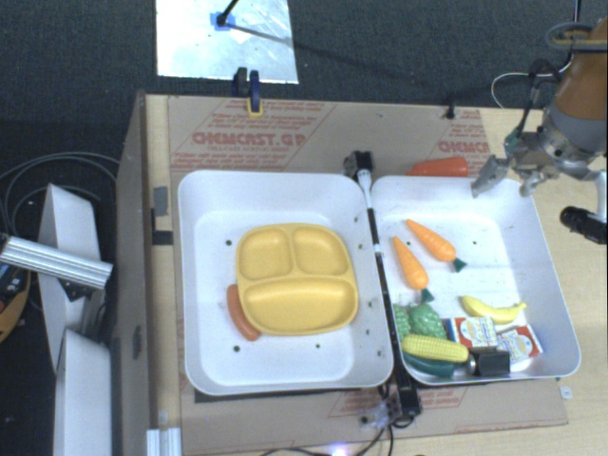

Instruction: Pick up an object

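1. Dark carpet lay behind the bench in the upper part of the frame, and a cardboard sheet [285,126] covered the bench top under two white bins

2. We saw the left bin [204,255] in the centre-left holding a yellow divided plate [294,278], with a reddish sausage-like piece [239,313] tucked against the plate's lower left edge

3. We saw the right bin [532,245] in the centre-right holding the candidates for picking: two carrots [423,253] near its middle, a banana [491,308] lower right, a corn cob [434,350] and a green vegetable [425,321] at the lower left corner, and a small printed packet [494,335] beside a dark object we could not identify

4. An orange-red item [439,167] lay on the cardboard just outside the right bin's upper rim

5. The gripper [506,176] hung at the upper right of the frame, above the far right corner of the right bin, well apart from every object; its two fingers [484,179] stood spread with nothing between them

6. We judged the task barely begun: nothing was lifted, every item rested in place, and the whole reach, descent, closing and lift remained

7. We judged the carrots the nearest targets, lying separate from the crowded lower corner
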Robot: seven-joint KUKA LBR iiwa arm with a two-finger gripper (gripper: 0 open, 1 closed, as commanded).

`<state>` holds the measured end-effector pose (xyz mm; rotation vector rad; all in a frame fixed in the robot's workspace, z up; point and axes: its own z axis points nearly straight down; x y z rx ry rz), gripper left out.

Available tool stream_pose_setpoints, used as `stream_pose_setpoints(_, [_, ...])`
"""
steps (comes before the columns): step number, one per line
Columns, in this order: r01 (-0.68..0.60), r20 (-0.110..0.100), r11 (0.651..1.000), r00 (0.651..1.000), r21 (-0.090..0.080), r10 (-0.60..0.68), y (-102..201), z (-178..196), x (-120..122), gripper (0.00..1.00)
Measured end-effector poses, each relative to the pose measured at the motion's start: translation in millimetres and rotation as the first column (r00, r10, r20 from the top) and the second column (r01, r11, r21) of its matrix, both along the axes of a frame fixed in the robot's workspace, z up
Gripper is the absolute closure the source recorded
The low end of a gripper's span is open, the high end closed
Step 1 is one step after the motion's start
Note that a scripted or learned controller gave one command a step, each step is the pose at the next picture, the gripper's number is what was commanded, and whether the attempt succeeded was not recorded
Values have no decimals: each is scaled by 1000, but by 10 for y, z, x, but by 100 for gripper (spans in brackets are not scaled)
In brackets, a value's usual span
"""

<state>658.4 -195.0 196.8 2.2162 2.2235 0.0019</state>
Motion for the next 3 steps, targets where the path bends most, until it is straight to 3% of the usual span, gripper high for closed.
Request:
stream_pose_setpoints(1, [-1,-3,1000,1000,2,1,857,-528,-584,0])
stream_pose_setpoints(2, [-1,-2,1000,1000,1,1,1090,-1130,-590,0])
stream_pose_setpoints(3, [-1,0,1000,1000,1,1,1086,-1022,-581,100])
